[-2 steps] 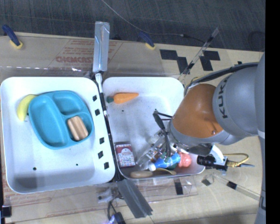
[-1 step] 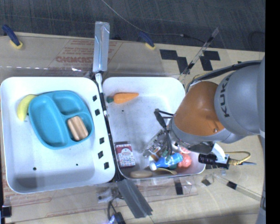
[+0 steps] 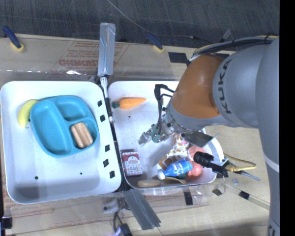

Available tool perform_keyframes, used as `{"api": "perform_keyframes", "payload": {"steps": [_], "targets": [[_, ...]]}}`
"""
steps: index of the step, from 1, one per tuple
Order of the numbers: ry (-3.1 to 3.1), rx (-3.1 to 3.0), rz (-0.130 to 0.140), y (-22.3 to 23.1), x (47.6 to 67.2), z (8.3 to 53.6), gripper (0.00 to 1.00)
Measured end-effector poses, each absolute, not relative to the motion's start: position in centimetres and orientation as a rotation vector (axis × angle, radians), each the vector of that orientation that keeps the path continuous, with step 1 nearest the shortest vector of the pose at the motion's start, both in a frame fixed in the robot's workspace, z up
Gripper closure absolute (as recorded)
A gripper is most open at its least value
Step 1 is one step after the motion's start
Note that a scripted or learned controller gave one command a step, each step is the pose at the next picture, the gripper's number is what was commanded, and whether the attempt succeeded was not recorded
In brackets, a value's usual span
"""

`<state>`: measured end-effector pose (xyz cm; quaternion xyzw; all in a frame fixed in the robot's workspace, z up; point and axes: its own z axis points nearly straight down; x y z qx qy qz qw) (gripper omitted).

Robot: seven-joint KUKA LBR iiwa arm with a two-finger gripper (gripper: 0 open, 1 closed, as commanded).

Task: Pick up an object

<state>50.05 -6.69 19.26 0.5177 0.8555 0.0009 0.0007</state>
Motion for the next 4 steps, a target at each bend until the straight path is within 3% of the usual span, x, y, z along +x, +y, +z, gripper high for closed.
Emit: {"api": "perform_keyframes", "payload": {"steps": [1,2,3,4], "targets": [[2.618,1.740,-0.002,-5.6,56.1,19.1,1.00],[2.564,1.823,-0.001,2.1,52.3,19.7,1.00],[1.915,2.498,-0.009,6.1,47.5,20.9,1.00],[1.980,2.438,0.005,4.5,47.7,29.7,1.00]]}}
